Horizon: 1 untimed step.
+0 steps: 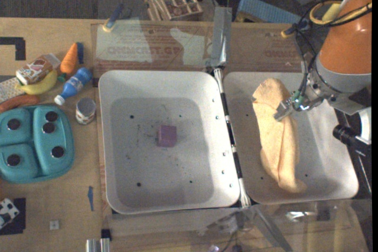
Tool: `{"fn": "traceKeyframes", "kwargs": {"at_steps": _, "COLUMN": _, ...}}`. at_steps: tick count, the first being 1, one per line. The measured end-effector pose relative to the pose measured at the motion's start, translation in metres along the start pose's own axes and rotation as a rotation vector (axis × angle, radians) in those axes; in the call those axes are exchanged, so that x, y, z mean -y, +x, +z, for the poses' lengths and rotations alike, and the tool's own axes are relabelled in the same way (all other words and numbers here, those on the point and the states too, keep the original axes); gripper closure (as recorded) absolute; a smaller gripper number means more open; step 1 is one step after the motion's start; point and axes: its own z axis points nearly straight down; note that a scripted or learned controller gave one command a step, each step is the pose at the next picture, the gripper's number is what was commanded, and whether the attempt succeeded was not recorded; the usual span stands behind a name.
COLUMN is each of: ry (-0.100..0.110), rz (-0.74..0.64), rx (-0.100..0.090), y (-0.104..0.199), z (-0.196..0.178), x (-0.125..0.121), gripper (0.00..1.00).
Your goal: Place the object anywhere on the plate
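Left bin [118,91]: it bears a small purple block [166,136], resting flat near the centre of the floor, well apart from every wall. You have free access to it from above.
Right bin [336,186]: a tan cloth [277,138] lies lengthwise down its left half, bunched at the far end. Nothing else rests on this floor.
Arm [348,38]: it reaches in from the right and hangs over the right bin, well apart from the block.
Gripper [289,108]: it sits at the cloth's upper right edge; contact or a hover just above cannot be told. Finger state cannot be told from this angle, and nothing is seen held.
Plate: no plate can be identified in either bin. The nearest candidate is the teal sectioned tray [35,141] on the bench [77,209], left of the left bin. Confirm your target before proceeding.
Bench clutter: toy carrot [69,58], blue bottle [74,84] and small can [85,110] lie beside the tray, clear of both bins.
Task object: judged to be the block or the cloth; the gripper's position favours the cloth.
Progress: judged not yet done; neither item lies on a plate.
Risk: a soft cloth may drape, drag and slip from a pinch at its edge.
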Motion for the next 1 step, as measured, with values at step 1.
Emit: {"fn": "traceKeyframes", "kwargs": {"at_steps": 1, "ry": 0.004, "rz": 0.178, "rx": -0.002, "y": 0.0384, "z": 0.0420, "x": -0.0098, "gripper": 1.00}}
